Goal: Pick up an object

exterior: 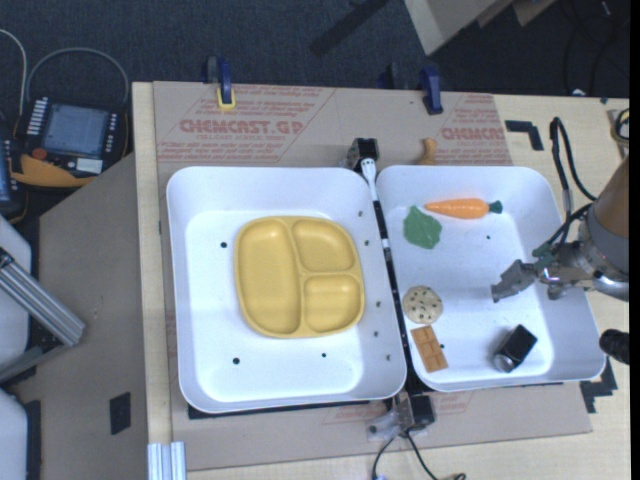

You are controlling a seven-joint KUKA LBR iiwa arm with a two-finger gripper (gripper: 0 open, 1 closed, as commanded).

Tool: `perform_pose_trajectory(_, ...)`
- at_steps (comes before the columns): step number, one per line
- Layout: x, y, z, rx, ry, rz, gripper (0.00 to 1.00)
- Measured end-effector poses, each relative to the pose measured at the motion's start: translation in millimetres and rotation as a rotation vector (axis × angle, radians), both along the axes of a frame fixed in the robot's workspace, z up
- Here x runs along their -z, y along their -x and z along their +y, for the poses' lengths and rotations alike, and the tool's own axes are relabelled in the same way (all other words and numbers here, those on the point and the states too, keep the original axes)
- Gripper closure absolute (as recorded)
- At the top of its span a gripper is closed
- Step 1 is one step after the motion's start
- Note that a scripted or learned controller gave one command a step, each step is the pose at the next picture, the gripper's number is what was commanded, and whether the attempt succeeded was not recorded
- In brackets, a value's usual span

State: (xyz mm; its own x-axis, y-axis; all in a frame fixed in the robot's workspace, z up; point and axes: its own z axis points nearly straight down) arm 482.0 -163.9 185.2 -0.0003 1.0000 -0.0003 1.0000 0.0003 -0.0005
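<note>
The right bin (530, 363) holds an orange carrot (458, 208) with a green top at the back. A green leafy piece (421, 228) lies just left of it. A round speckled cookie (423, 305) and an orange wafer (429, 348) lie along the bin's left side. A small black object (515, 348) sits at the front right. My gripper (507, 282) reaches in from the right and hovers over the white floor in the right half of the bin. It is above and behind the black object and well right of the cookie. Nothing is in it.
The left bin (200, 318) carries a yellow divided plate (298, 273) in its middle. A black hinge strip (380, 238) runs between the bins. Blue clamps (224, 80) grip the bench's back edge, and cables (565, 168) trail along the right bin's rim.
</note>
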Motion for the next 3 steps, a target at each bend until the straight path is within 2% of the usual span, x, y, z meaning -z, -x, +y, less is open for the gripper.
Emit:
perform_pose_trajectory(2, 96.2, 1.9, 2.7, 0.001, -0.003, 0.007, 0.00)
perform_pose_trajectory(3, 82.7, 0.4, 2.0, 0.001, 0.000, -0.001, 1.00)
